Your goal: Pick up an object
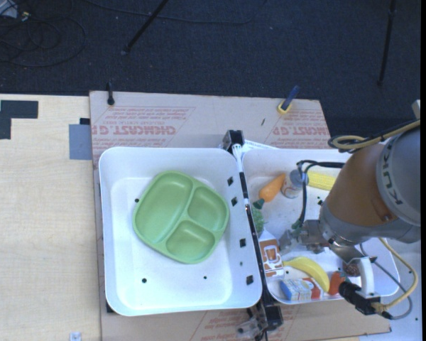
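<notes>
- The arm (373, 190) reaches in from the right and hangs over the right bin (254, 163), its orange band and grey wrist covering much of that bin's middle.
- The gripper (292, 239) sits low over the bin's left-centre; whether it is open or closed I cannot tell, since the wrist hides the working end.
- No object shows in its hold.
- The nearest thing to pick is the banana (310, 269): it lies just near-right of the gripper, towards the near edge of the right bin.
- Its long axis runs from far-left to near-right, curving gently, so a grasp would likely need to close across that line, not along it.
- Just beside the banana on the near side lies a small box (295, 289), blue and white, flat-faced and printed; the two look to be touching or almost so, which may crowd a grasp.
- A carrot (272, 188), orange, tapered and smooth, lies at the far side of the bin, far-left of the gripper.
- A corn cob (322, 181), yellow and ridged, lies near the far edge, partly under the arm.
- The left bin (110, 226) holds a green plate (181, 217), glossy plastic with three compartments, well apart from the gripper.
- Both bins are shallow, smooth, white, with rounded corners.
</notes>
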You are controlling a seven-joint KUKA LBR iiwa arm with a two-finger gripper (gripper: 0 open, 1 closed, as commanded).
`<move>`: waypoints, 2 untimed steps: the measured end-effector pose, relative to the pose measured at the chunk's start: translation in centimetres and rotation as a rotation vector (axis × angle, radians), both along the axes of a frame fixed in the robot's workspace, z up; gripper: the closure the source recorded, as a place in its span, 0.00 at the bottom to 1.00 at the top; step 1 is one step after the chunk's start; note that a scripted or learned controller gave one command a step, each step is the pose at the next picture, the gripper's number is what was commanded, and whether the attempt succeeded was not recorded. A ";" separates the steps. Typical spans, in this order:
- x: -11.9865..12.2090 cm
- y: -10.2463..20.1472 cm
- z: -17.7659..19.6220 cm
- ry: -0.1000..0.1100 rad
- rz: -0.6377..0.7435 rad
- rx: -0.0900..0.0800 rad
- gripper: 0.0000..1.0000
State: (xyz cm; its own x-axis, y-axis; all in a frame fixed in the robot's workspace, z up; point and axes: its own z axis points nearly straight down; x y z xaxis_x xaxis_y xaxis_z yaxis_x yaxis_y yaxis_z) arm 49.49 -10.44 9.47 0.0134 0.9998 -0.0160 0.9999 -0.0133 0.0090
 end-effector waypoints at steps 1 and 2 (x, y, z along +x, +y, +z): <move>8.6 -8.3 0.4 0.014 0.012 0.017 0.00; 14.8 -7.1 -1.0 0.017 0.016 0.019 0.00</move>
